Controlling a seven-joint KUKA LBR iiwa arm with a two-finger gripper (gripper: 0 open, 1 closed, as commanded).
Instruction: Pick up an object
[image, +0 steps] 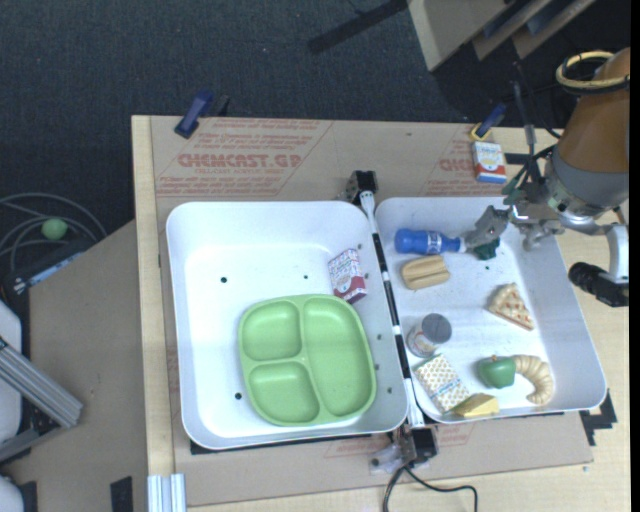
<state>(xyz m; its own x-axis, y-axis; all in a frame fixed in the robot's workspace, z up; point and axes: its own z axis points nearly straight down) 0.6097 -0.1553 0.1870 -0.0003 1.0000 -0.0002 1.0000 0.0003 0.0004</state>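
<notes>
My gripper hangs over the far part of the right bin, just right of a blue bottle lying on its side. A hot dog bun lies just in front of the bottle. Nothing shows in the gripper's grasp. Further forward in that bin are a pizza slice, a small can, a cracker, a green pepper, a croissant and a yellow cheese wedge.
The left bin holds a green divided plate and a small red-and-white carton near its right wall. A small box lies on the board behind the right bin. Blue clamps sit at the board's back edge.
</notes>
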